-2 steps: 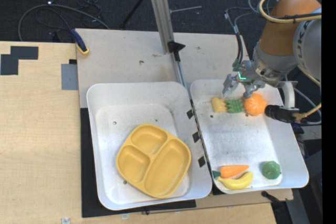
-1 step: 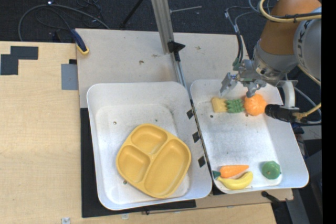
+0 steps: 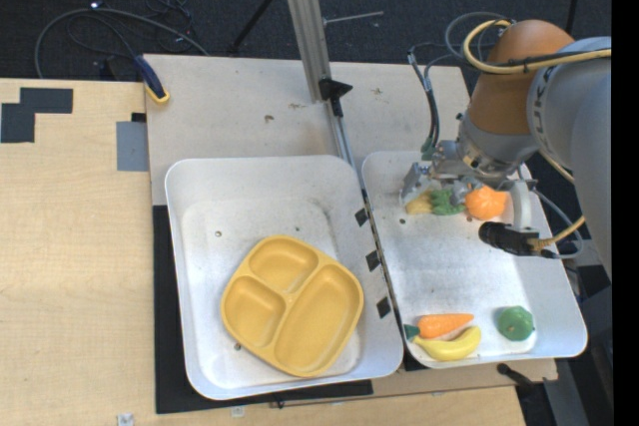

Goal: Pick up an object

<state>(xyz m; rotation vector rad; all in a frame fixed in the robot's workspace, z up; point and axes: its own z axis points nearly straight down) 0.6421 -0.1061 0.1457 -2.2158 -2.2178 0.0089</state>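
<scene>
Where the pincer hovers, yellow-green toy just beneath, orange fruit beside

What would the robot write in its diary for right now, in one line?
arm: over right bin | gripper: low at far end by orange fruit | carrot, banana, green fruit: near end | yellow tray: left bin

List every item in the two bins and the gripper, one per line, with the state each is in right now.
gripper: low in the right bin's far end, over a small yellow-green item.
yellow-green item: lying under the gripper; grasp unclear.
orange fruit: resting beside the gripper.
carrot: lying flat, near end.
banana: lying against the carrot.
green fruit: sitting apart, near corner.
yellow divided plate: flat in the left bin, right side up.
</scene>
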